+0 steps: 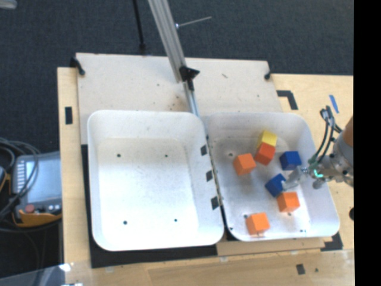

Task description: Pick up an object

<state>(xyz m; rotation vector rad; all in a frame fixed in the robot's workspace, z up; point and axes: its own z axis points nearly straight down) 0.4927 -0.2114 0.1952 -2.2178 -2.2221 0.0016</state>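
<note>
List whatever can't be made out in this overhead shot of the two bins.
- End effector: small and blurred in the camera view, so open or shut cannot be told, nor whether it touches the blue block beside it.
- Arm: cut off by the right edge of the camera view.
- Yellow block: its lower part is hidden behind the orange block in front.

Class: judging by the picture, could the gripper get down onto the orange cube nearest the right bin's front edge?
Probably yes. That orange cube sits alone, with bare bin floor around it, and the gripper is already over the right bin, near other blocks.
</note>
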